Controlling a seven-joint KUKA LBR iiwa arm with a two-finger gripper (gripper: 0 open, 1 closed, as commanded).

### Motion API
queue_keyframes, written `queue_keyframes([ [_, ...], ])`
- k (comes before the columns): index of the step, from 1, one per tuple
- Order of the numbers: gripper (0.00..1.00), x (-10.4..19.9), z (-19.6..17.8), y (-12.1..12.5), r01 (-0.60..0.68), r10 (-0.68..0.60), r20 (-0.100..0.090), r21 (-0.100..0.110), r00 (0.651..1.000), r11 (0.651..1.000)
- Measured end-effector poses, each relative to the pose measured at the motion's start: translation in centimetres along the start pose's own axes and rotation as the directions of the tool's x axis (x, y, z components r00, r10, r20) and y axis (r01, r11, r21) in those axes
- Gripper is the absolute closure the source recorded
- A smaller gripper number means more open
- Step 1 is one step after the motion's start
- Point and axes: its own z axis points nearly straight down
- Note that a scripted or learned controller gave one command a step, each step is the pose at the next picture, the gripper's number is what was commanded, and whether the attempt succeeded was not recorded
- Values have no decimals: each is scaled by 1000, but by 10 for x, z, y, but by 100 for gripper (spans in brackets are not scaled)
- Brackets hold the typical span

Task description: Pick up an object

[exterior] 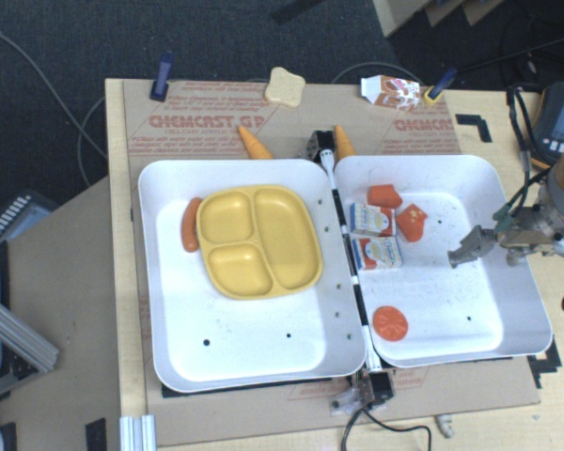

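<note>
Your tool (pixel 468 249) hangs over the right bin (pixel 522 294), to the right of the two small cartons, with nothing between its fingers. Whether those fingers are spread or pressed together, you cannot tell from this slant.

Judged from that, you are at the approach step: no object has been picked up yet. The candidates all lie left of the tool in the right bin. The upper carton (pixel 369 219) and lower carton (pixel 377 252) sit against the bin's left wall, one just below the other. A red block (pixel 384 196) lies just above the upper carton, and a red strawberry-like piece (pixel 412 223) sits just right of it, the nearest thing to the tool. A flat red disc (pixel 390 323) lies well below the cartons.

The next move calls for you to shift left toward the strawberry-like piece or the cartons, centre over one item, then descend.

In the left bin (pixel 169 327), a yellow divided plate (pixel 259 241) rests with a sausage (pixel 190 225) touching its left edge.

The worktop (pixel 216 120) carries a board printed "CHEMCAST GP" in red, repeated beyond both bins. The carton labels are too small to read.
</note>
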Motion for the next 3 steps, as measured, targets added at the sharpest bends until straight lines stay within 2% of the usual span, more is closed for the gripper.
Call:
queue_keyframes([
  [1, 0, 39, 110, 68, 1, -1, -1, 2, 1000, 1000],
  [2, 0, 46, 147, 144, 1, -1, 1, -8, 1000, 1000],
  [3, 100, 46, 136, 145, 2, -2, 2, -13, 1000, 1000],
])
